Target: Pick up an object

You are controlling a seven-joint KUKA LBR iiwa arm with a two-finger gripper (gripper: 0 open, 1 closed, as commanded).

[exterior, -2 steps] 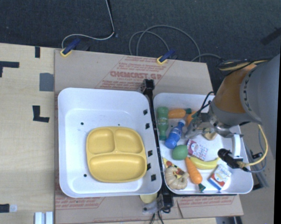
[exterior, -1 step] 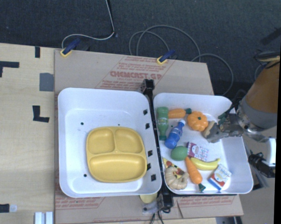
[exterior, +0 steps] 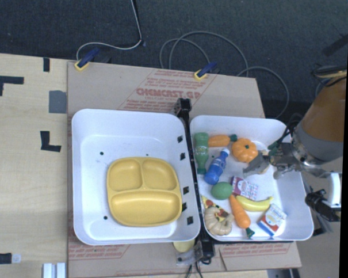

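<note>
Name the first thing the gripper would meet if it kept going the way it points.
Probably the small orange pumpkin: the gripper points toward the view's left, just short of it. Its height is unclear, so it might pass above.

Red print on the cardboard sheet (exterior: 164, 92) behind the two white bins (exterior: 82, 131) reads "CHEMCAST GP"; smaller print is illegible.

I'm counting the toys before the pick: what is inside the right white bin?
The right white bin holds a green bottle, blue bottle, orange pumpkin, green ball, yellow banana, two carrots and small cartons. The gripper covers part of its floor.
</note>
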